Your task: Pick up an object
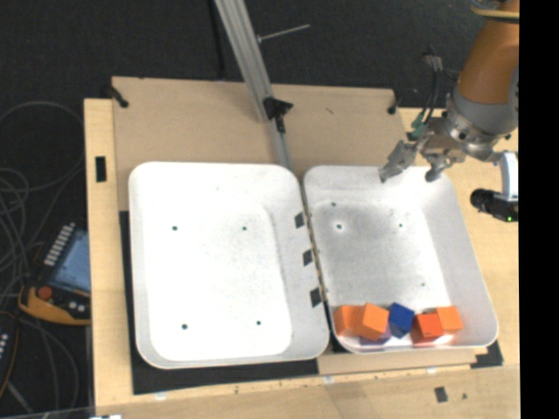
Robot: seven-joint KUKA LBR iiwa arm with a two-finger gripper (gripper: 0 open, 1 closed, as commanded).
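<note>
Several blocks lie along the near edge of the right bin (454, 225): an orange block (362, 319) at the left, a blue block (401, 318) in the middle, and another orange block (436, 323) at the right. My gripper (409, 167) hangs above the bin's far right corner, well away from the blocks. Its two fingers (390, 168) are spread apart with nothing between them.
The left bin (214, 260) sits beside the right one, joined by black clips (307, 256). A metal rail (249, 55) slants from the top toward the bins' shared far corner. Cables and a handheld pendant (61, 273) lie left of the bench.
</note>
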